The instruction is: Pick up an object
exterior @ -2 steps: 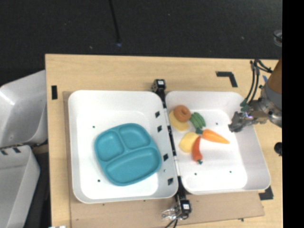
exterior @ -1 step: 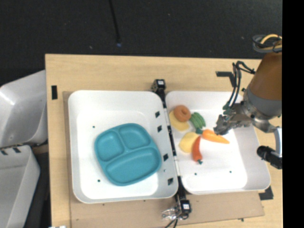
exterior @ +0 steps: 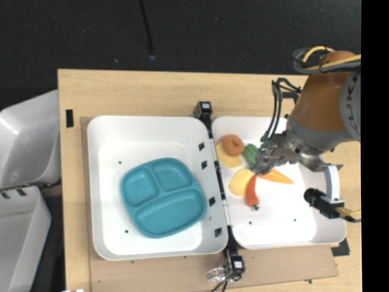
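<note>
Where the right bin [exterior: 304,227] holds a small cluster of toy food in its left half, the pieces lie close together: a brown doughnut-like ring [exterior: 232,145] at the cluster's 12 o'clock, a pale yellow piece [exterior: 229,159] touching it just below, a green piece [exterior: 251,154] at about 2 o'clock, a yellow lemon-like piece [exterior: 241,180] near the centre, a red pepper [exterior: 252,192] at 5 o'clock, and an orange carrot [exterior: 278,176] pointing out toward 3 o'clock. The gripper [exterior: 265,161] sits low over this cluster, between the green piece and the carrot's thick end, and appears to be touching or just above them. Whether its pincer is spread or pressed together I cannot tell, since the dark mechanism hides the tips, and nothing can be seen pinched in it. The arm [exterior: 322,111] comes in from 3 o'clock, grey and orange, with cables looping above it. At 9 o'clock from the cluster, across the shared rim, the left bin [exterior: 103,163] carries a teal divided plate [exterior: 163,197] lying flat near its middle. Both bins rest on a light wooden bench [exterior: 152,93].
</note>
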Motion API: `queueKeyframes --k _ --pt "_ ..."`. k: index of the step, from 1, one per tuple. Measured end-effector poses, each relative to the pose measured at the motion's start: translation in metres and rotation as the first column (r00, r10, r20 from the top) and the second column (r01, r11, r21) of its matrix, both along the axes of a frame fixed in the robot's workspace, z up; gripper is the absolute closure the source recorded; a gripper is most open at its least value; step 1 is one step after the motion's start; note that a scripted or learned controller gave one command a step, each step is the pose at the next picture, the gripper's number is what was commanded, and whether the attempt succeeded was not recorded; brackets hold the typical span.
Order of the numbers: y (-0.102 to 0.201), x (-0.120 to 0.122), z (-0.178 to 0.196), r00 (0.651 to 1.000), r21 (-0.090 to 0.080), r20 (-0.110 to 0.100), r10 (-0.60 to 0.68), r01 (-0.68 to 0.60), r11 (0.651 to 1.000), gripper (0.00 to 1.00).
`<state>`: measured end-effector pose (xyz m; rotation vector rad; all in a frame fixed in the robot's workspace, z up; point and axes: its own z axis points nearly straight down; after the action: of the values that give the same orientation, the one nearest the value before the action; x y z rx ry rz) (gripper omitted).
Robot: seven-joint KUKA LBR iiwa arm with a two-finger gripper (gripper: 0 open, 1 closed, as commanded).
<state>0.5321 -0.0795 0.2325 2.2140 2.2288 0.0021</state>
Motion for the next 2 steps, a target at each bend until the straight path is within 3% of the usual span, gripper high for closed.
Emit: queueKeyframes --k 2 --pt "0.115 -0.002 -0.006 1.0 0.001 0.001 0.002 -0.002 1.0 1.0"
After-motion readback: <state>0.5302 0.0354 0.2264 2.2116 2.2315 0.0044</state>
